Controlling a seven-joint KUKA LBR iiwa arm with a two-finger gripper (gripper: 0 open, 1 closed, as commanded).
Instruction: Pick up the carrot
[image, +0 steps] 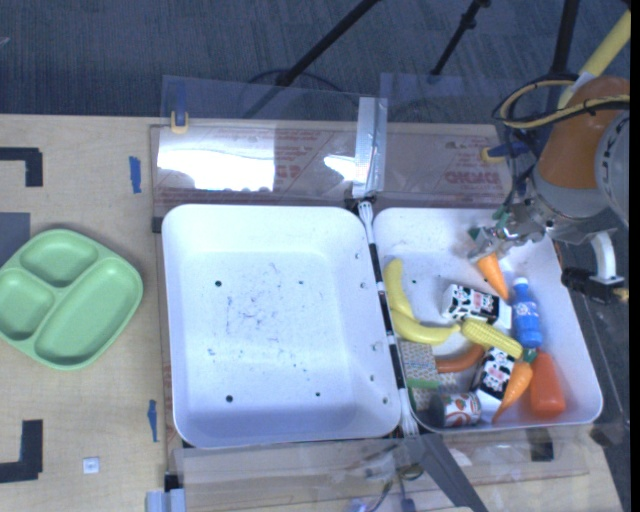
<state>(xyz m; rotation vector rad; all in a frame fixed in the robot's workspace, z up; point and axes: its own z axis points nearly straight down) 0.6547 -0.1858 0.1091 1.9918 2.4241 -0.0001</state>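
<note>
The carrot (490, 272) lay unlifted in the right bin (575, 330), just above the blue bottle (526, 316), so the pick looked unfinished. The gripper (503, 232) hung just above the carrot, the arm reaching in from the right; whether its jaws were open could not be told.

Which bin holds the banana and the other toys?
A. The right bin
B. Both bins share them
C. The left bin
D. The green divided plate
A: the banana lies in the right bin with the carrot and the blue bottle, all on the far side of the divider from the left bin.
</note>
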